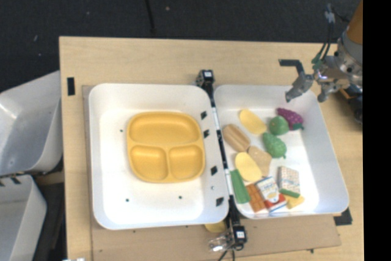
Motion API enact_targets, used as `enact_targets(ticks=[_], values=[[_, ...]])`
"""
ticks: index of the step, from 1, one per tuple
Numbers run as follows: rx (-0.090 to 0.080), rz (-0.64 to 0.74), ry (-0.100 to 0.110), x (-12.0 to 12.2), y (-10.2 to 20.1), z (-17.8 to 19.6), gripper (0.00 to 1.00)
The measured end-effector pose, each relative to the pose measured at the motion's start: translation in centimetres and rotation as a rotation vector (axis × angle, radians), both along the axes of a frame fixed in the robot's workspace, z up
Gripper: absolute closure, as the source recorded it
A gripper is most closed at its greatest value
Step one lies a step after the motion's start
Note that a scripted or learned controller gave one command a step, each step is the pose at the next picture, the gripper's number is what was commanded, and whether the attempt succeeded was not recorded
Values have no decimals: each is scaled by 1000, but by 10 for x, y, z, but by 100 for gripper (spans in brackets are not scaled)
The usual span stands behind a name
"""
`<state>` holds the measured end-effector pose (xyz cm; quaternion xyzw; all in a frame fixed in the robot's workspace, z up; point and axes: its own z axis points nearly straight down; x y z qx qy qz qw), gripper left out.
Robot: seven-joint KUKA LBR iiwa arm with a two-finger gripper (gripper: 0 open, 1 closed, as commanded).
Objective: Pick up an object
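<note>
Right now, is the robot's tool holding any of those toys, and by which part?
Nothing is held. The tool hangs above the right bin's far edge, with no toy between its fingers.

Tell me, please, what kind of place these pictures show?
Probably a robot test bench in a laboratory, not a kitchen. Two shallow white bins sit side by side on a wooden bench, a yellow divided plastic tray lies in one, small toy foods in the other, and a grey robot gripper hangs above.
</note>
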<state>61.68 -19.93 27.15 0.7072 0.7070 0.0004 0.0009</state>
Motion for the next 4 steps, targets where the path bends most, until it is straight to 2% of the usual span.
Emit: enact_targets(ticks=[1, 2, 3, 4], values=[[2, 8, 3, 9, 66, -3, 0], [3, 11, 2, 3, 161, 2, 0], [0, 5, 0, 3, 154, 13, 100], [1, -1, 2, -53, 163, 22, 100]])
